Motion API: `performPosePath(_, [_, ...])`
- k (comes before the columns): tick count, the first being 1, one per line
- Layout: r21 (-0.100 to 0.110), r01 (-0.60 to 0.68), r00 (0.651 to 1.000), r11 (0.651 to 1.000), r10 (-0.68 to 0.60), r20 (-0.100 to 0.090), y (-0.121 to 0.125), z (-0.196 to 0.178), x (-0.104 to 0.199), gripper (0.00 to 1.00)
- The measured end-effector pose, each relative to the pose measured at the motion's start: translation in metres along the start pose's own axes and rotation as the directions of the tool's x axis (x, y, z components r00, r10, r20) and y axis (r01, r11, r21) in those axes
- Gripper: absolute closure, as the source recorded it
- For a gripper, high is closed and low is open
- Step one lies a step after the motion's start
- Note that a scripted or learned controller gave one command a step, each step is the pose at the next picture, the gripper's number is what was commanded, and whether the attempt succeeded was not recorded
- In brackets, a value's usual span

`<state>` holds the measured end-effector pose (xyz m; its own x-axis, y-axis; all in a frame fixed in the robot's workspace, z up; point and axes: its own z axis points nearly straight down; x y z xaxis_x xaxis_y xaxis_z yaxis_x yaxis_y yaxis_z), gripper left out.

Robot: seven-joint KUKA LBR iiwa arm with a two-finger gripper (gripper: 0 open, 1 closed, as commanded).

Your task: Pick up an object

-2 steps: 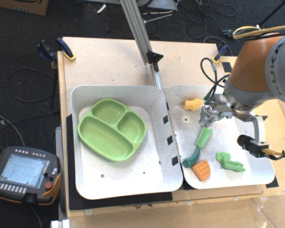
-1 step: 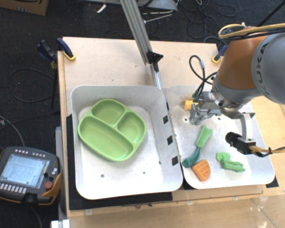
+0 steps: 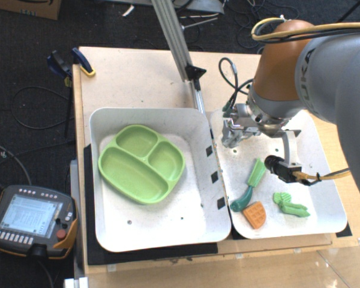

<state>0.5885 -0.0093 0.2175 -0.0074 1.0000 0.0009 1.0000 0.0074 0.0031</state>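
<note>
The gripper [image 3: 231, 138] hangs over the upper left of the right bin [image 3: 324, 218], how far its claw is parted I cannot tell and nothing is visibly held, so the approach step is in hand, and next it likely must descend on the green brush [image 3: 252, 182] lying lower right of it.

Two bins side by side on the bench [image 3: 132, 71]. Left bin [image 3: 108, 221]: divided plate [image 3: 141, 162], left of centre. Right bin [image 3: 324, 215]: brush [image 3: 252, 185] mid, waffle piece [image 3: 255, 214] just near of it, small toy [image 3: 290, 204] to their right. Pendant [image 3: 30, 218] off bench, near left. Clamp [image 3: 72, 63] at far-left corner.
</note>
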Motion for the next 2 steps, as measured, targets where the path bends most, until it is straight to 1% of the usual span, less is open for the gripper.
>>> performPosePath(1, [-0.001,-0.001,1.0,1.0,0.001,0.0,0.026,-0.024,0.029,1.0])
performPosePath(2, [0.008,-0.012,1.0,1.0,0.012,0.003,0.021,0.02,-0.01,1.0])
